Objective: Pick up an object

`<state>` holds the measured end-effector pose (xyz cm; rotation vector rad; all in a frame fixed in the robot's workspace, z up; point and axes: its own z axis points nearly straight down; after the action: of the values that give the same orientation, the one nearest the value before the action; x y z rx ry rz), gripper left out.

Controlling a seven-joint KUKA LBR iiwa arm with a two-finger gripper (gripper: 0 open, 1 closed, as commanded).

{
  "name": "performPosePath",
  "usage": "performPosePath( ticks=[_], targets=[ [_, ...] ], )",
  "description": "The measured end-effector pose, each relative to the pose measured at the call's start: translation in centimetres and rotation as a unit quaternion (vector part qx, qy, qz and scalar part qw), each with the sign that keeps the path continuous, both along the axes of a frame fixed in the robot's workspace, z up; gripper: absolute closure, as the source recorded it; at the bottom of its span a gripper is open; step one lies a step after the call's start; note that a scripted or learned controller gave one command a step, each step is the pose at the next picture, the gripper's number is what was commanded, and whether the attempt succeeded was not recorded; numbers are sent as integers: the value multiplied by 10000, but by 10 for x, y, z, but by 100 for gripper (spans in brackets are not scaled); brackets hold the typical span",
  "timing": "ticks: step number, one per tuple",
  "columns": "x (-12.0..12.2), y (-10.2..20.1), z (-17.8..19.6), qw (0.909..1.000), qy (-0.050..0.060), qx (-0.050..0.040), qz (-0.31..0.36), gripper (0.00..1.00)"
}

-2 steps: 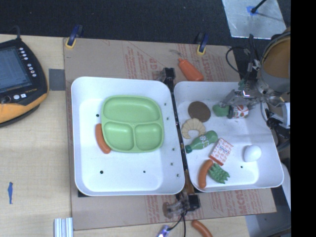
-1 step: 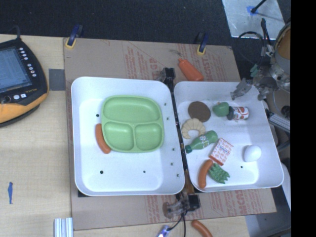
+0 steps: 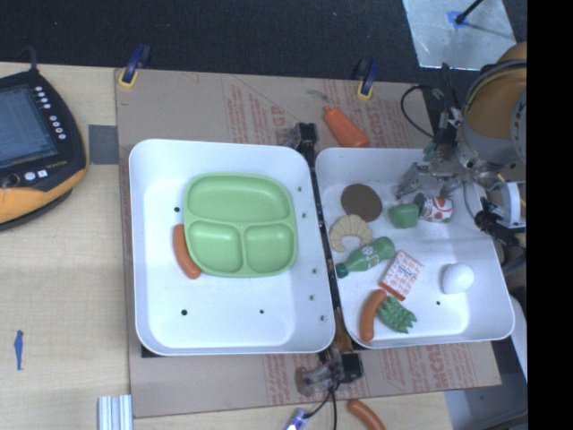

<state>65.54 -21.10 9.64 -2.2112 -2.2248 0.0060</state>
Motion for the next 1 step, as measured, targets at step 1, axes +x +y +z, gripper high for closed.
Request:
performPosePath(
  ticks=[1],
  targets=[
    [-96,76,27,10000,-10,-6,0,0]
  ],
)
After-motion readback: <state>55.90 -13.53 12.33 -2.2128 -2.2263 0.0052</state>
